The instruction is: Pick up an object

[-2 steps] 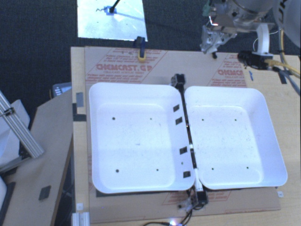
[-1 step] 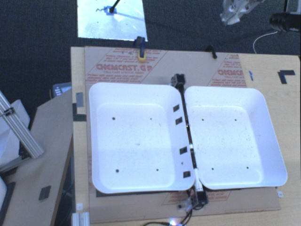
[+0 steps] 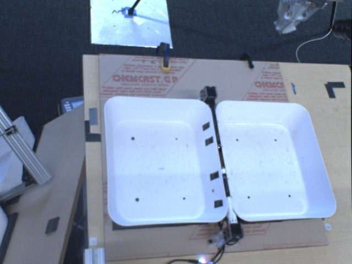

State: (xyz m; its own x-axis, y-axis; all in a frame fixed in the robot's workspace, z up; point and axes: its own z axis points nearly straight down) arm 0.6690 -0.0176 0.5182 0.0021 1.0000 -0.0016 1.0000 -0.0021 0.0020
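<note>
Pale grey metal with a dull sheen marks the gripper (image 3: 290,16), seen at the top right corner of the camera view, well apart from both bins and hanging over the dark carpeted floor (image 3: 44,48); it is small and blurred there, so whether it is apart or together cannot be told, and nothing can be seen held in it. A thin white cable (image 3: 313,40) loops in a curve just below it. Nearer the bench, the right bin (image 3: 319,164) is a shallow moulded white plastic tray with rounded corners and a smooth, faintly speckled floor dotted by a few small dark holes. Touching it along a shared inner edge, the left bin (image 3: 113,164) has the same glossy shape; small black clips (image 3: 210,142) sit along that seam. Both bins rest on a flat brown cardboard sheet (image 3: 181,76) printed with red lettering, laid over a light wooden bench top (image 3: 335,103). A yellow and blue clamp (image 3: 164,56) grips the sheet's far edge. Beyond it lies a square, shiny metallic plate (image 3: 129,21) on the floor. At the left stands a ribbed aluminium rail (image 3: 22,153), tilted. No loose object to pick can be made out in either bin.
</note>
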